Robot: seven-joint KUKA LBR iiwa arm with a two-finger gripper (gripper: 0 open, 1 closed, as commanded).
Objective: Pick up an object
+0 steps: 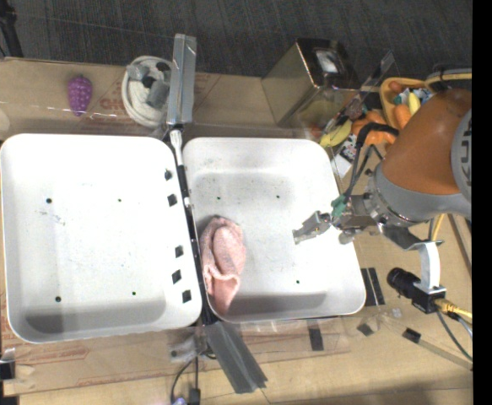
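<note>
Right bin [254,163]: arm [423,159] low, reaching left

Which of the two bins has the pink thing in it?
The right bin, the one under the gripper. The pink cloth-like object lies against its left wall, beside the divider between it and the left bin.

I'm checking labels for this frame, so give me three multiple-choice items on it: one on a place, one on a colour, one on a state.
1. Where does the cloth lie?
A. left bin
B. right bin, against its left wall
C. on the bench

2. What colour is the cloth?
A. pink
B. green
C. black

3. How does the tool stand to the cloth?
A. gripping it
B. pressing on it
C. apart from it, to its right

Answers: 1 B, it sits inside the right bin by the divider. 2 A, its folds are pale pink. 3 C, bare white floor separates them.
</note>
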